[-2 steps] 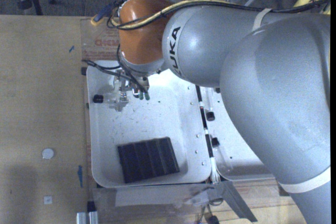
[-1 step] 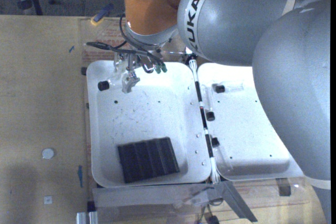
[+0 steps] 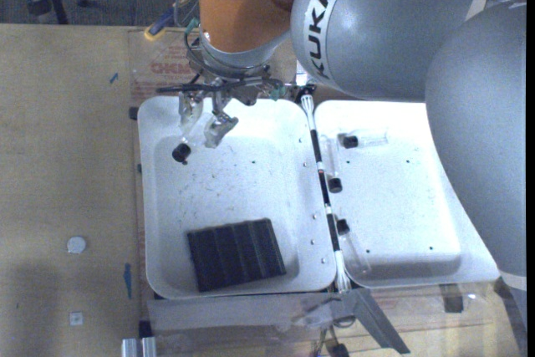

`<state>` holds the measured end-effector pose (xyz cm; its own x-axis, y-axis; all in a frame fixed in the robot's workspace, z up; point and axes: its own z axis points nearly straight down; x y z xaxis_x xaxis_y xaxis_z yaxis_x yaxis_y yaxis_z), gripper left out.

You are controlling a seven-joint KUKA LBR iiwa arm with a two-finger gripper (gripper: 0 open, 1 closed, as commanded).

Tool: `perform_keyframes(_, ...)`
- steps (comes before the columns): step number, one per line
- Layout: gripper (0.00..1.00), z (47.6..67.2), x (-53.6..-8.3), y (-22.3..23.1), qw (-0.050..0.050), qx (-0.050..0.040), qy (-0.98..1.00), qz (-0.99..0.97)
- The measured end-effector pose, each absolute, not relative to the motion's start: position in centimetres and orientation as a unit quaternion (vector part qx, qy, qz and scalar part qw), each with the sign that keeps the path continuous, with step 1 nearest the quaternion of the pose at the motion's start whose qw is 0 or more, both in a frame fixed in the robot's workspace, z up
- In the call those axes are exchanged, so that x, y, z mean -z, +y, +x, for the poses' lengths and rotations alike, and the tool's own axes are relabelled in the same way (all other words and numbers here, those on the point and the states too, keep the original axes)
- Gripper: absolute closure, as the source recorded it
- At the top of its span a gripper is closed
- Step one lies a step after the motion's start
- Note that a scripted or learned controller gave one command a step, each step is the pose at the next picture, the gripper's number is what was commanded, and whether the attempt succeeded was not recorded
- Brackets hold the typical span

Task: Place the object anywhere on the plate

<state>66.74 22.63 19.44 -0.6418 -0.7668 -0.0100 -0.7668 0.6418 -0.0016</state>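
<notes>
Bins come first: two white ones sit side by side on the bench, the left bin (image 3: 163,263) and the right bin (image 3: 401,263), touching along the middle. One dark ribbed plate (image 3: 236,253) lies flat near the front of the left bin. One small black object (image 3: 180,152) lies near the back left of that same bin, well apart from the plate. One clear syringe (image 3: 361,140) lies near the back of the right bin. One big grey arm (image 3: 393,21) reaches in from the right, bending down over the back of the left bin. Its gripper (image 3: 204,125) hangs just beside the small black object, fingers spread apart with nothing between them
</notes>
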Motion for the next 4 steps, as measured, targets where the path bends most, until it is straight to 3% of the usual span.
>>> perform_keyframes(2,1.0,67.1,-21.9,22.8,0.014,-0.005,0.908,-0.419)
perform_keyframes(3,1.0,66.7,-34.3,21.7,0.005,-0.0006,0.819,-0.574)
perform_keyframes(4,1.0,66.8,-35.5,21.8,0.011,-0.0014,0.82,-0.573)
